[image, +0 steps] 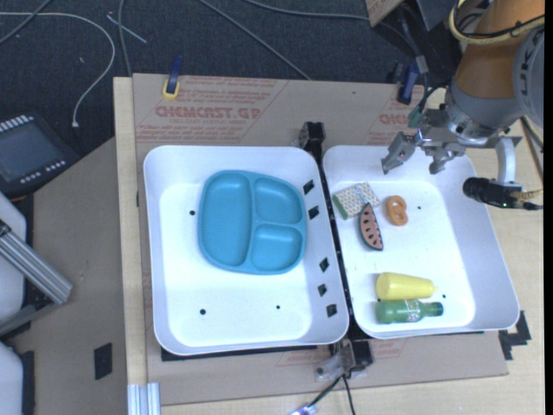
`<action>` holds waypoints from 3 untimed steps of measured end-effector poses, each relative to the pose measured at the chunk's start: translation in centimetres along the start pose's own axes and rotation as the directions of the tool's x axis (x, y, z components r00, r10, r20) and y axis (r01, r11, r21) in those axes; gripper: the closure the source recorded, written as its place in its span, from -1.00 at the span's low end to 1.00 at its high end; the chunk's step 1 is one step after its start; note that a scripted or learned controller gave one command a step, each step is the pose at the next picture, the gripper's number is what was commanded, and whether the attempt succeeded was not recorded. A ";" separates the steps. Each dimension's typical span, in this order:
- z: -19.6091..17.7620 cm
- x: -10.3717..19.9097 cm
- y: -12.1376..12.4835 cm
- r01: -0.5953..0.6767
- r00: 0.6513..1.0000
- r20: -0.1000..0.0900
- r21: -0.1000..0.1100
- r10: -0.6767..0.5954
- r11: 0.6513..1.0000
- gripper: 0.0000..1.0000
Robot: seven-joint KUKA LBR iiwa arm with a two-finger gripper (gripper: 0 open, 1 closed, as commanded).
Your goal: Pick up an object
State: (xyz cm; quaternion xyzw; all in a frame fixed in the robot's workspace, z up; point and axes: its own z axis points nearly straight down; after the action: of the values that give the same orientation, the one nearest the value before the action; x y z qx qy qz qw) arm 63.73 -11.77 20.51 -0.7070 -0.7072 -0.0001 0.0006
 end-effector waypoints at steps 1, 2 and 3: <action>4.3 -0.1 0.4 0.000 1.000 0.000 0.005 0.000 1.000 -1.00; 8.9 -0.8 0.2 -0.001 1.000 0.000 0.006 0.001 1.000 -1.00; 11.6 -0.8 0.4 0.000 1.000 -0.002 -0.002 0.000 1.000 -1.00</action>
State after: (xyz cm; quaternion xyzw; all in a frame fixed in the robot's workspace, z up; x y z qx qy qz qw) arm 64.17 -12.52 8.93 -0.7070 -0.7072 -0.0015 0.0006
